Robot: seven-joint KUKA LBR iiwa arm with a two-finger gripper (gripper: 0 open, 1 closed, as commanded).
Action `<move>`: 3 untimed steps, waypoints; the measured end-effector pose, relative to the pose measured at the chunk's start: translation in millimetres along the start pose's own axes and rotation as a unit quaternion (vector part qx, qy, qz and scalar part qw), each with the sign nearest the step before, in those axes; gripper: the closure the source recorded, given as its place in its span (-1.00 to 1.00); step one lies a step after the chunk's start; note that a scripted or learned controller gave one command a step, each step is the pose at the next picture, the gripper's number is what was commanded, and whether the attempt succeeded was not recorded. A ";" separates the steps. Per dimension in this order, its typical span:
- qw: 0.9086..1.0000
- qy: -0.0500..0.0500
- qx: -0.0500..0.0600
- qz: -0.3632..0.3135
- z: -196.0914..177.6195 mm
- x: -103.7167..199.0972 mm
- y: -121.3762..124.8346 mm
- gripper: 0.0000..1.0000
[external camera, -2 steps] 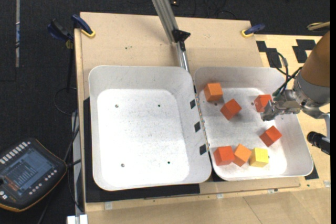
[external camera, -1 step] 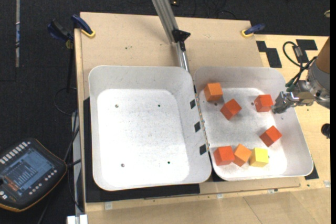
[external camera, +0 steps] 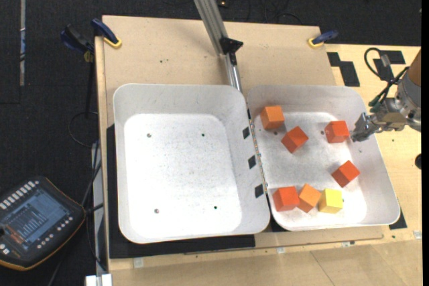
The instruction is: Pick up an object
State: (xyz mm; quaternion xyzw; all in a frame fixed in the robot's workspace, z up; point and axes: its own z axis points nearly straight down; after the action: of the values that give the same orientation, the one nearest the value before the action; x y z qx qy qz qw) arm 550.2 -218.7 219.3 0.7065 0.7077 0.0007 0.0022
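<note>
Nearest the camera, at the lower left of the frame, a handheld control pad [external camera: 33, 221] with a lit screen lies on the dark floor. Next in size, the desk [external camera: 174, 50] fills the middle, carrying two white bins side by side. In the left bin [external camera: 177, 161] I see only speckles. Within the right bin [external camera: 375, 177] lie seven blocks: an orange block [external camera: 272, 117] at upper left, a red block [external camera: 294, 139] below it, another red block [external camera: 336, 131] at upper right, a red one [external camera: 346, 173] lower right, and a bottom row of red [external camera: 286, 198], orange [external camera: 310, 197] and yellow [external camera: 331, 200] blocks touching. At the right edge, the gripper [external camera: 362, 130] sits just beside the upper-right red block; whether its fingers are apart or together I cannot tell.
</note>
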 end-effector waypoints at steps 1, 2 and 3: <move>1.000 0.002 0.002 -0.003 -3.9 46.4 -0.5 1.00; 1.000 0.002 0.002 -0.003 -3.1 99.5 -3.0 1.00; 1.000 0.002 0.001 -0.003 -6.8 143.0 4.3 1.00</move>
State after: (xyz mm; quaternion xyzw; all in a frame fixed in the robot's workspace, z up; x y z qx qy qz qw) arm 554.2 -75.6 225.8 0.7041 0.7101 0.0010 0.0003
